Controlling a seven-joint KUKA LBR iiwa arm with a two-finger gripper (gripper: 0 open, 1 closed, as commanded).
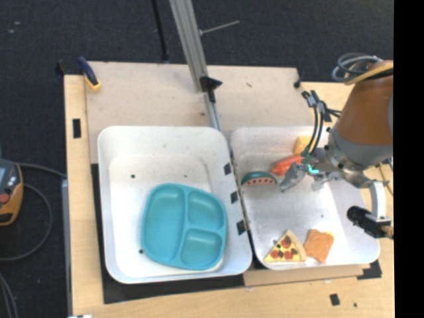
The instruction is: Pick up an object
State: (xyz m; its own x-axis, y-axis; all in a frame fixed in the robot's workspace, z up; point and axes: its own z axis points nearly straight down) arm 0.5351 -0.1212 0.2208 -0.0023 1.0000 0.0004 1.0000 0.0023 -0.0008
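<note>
In the right bin (344, 254), toward its far edge, the gripper (299, 175) hangs low over a cluster of toy food, and you cannot tell from this slanted view how far its fingers are parted or whether anything sits between them. Just beside the tool, on the side nearer the shared wall, lies an orange carrot-like piece (287, 165); the watermelon slice (258, 179) rests against the bin's left wall, a yellow piece (302, 143) sits nearer the far edge, half hidden behind cables.

The carrot-like piece looks the likeliest target. Its long axis seems to run roughly along the bin's far edge, tilted a little, one end aimed at the left wall and the other tucked under the gripper; which end is the tip cannot be made out.

To do this step well, you would want the fingers set across that long axis, not along it, closing on the narrow width near its middle, and low enough to catch it before it rolls. Keep clear of the watermelon slice, which lies close.

Along the near edge, well apart, lie a pizza slice (287, 248), point toward the far edge, and an orange biscuit-like piece (319, 244). The left bin (126, 151) holds a blue divided plate (184, 226).
</note>
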